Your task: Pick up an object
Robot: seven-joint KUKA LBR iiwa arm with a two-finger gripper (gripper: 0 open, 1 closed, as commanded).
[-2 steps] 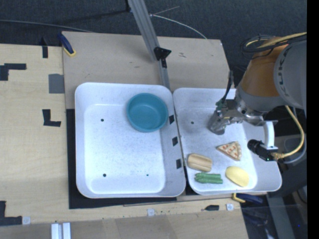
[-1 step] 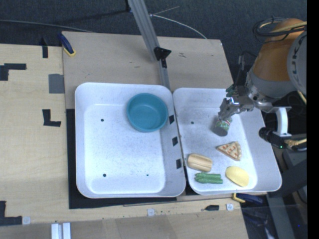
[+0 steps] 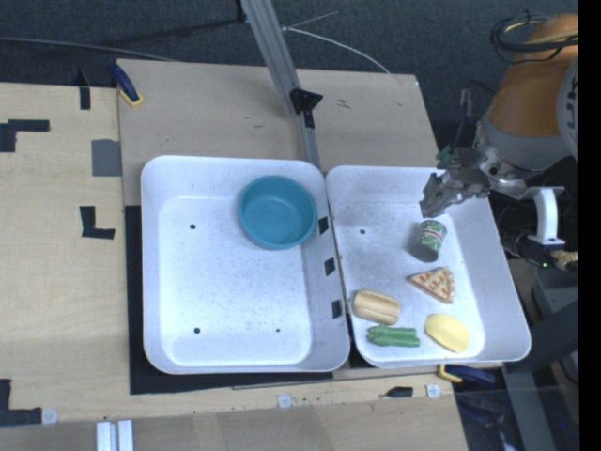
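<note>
Single arm [image 3: 535, 101] entering at three o'clock of the frame. Upper housing rounded, finished in orange-tan, with grey casing beneath and a lighter grey panel at its three o'clock edge. Dark cable looped over the top of the housing at twelve o'clock. Wrist section grey, narrowing toward nine o'clock. Gripper [image 3: 434, 200] dark grey to black, compact and angular, small fittings blurred beyond detail. White bracket-shaped part noted at five o'clock of the wrist. No legible markings or screws discernible at this resolution.
</note>
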